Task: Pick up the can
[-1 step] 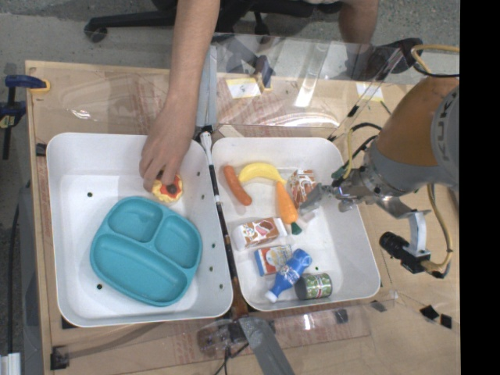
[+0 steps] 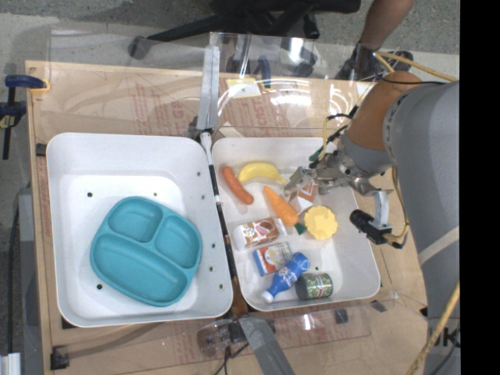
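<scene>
The can (image 2: 315, 286) is dark green with a grey end and lies on its side at the front of the right bin (image 2: 355, 252), touching a blue bottle (image 2: 286, 276). My gripper (image 2: 306, 184) hangs over the back middle of that bin, well behind the can. Its fingers point left and down toward an orange carrot (image 2: 280, 205) and a yellow lumpy toy (image 2: 320, 222). The grey arm with its orange band (image 2: 373, 119) comes in from the right.
The right bin also holds a banana (image 2: 258, 172), a red sausage (image 2: 237, 185) and two small cartons (image 2: 261, 232). A teal divided plate (image 2: 146, 249) lies in the left bin (image 2: 70, 158). A clear plastic wall (image 2: 266, 76) stands behind the bins.
</scene>
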Controlling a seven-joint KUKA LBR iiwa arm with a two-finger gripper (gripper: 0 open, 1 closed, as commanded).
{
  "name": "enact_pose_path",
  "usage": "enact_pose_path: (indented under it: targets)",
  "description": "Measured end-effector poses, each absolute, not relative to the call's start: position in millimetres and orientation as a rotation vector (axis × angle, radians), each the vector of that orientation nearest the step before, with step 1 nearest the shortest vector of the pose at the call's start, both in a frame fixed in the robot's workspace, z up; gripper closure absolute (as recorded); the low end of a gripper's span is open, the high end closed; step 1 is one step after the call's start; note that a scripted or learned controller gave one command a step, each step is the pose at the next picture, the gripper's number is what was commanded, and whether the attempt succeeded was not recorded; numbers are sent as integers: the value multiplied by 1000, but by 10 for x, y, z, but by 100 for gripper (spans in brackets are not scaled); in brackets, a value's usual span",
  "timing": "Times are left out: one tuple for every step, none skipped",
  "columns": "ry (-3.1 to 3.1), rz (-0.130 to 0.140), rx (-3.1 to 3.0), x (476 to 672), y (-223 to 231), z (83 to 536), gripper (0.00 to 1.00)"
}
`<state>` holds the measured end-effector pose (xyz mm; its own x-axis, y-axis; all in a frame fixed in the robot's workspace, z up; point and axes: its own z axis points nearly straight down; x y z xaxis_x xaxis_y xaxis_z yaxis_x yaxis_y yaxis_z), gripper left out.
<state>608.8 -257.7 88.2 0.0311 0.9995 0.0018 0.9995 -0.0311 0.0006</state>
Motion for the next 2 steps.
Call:
enact_pose_path:
  targets:
    - [-2193, 0, -2251, 6095, -2589, 1005, 100]
    - [-1789, 0, -2584, 5770, -2444, 898, 100]
